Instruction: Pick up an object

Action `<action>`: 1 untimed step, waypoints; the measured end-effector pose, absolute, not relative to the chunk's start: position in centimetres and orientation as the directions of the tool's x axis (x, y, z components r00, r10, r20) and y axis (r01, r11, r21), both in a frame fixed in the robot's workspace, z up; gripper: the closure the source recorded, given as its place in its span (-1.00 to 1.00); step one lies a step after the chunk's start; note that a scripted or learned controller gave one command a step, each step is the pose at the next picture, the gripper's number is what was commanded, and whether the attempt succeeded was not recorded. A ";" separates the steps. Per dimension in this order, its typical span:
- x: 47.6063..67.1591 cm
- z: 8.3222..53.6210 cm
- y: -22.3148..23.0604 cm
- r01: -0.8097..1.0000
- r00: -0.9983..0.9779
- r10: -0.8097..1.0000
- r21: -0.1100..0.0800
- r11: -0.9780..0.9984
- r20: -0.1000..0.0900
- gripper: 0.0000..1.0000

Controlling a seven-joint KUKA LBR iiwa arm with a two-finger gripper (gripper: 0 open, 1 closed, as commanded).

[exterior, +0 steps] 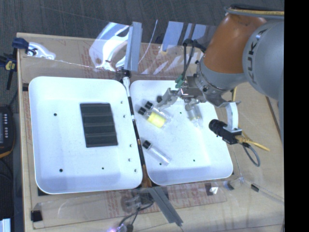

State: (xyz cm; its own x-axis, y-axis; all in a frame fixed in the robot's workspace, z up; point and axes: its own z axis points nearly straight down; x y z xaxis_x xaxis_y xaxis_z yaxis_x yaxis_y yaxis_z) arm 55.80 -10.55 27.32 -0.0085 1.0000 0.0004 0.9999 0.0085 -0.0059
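Your jaws [170, 96] hang low over the right bin [212, 166], apparently parted and holding nothing. The yellow bottle [155, 118] lies just below and left of them, its long axis slanting from upper left down to right.

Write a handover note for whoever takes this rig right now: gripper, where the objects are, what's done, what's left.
Gripper: low over the far part of the right bin, beside the yellow object; nothing visible between its fingers.
Right bin: yellow object, a small black piece next to it, and a clear tube with a black cap nearer the front.
Left bin: a black ribbed pad.
Done: no object picked up yet.
Left: grasp one object and lift it.
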 end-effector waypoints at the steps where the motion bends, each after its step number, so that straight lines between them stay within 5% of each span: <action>1: 60.0 16.7 -10.1 0.994 -0.105 0.994 -0.007 0.105 0.000 -1.00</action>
State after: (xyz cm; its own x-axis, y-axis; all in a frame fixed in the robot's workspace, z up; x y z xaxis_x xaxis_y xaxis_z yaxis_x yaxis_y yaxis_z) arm 60.02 -10.14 16.67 -0.1052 0.9945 -0.0002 0.9944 0.1052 -0.0074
